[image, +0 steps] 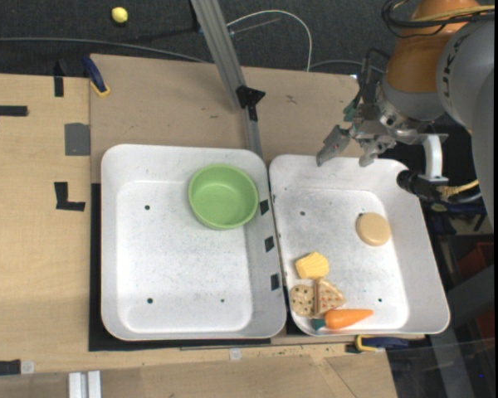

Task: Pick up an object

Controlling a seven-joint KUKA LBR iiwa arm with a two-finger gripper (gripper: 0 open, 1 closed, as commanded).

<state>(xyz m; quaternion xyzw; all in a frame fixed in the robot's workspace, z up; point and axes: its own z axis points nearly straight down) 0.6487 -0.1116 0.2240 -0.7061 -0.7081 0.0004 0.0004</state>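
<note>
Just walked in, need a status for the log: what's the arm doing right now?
The pincer hangs open over the far edge of the right bin, with nothing between its fingers. No pick has happened yet. In that bin lie a tan round piece, a yellow block, two cracker-like pieces and an orange carrot, clustered toward the near side. The left bin holds a green bowl, upright, near its far right corner.

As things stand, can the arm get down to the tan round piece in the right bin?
Probably yes. The gripper hangs open over the right bin's far rim, and the tan round piece lies alone on bare floor, apart from the yellow block and the carrot.
</note>
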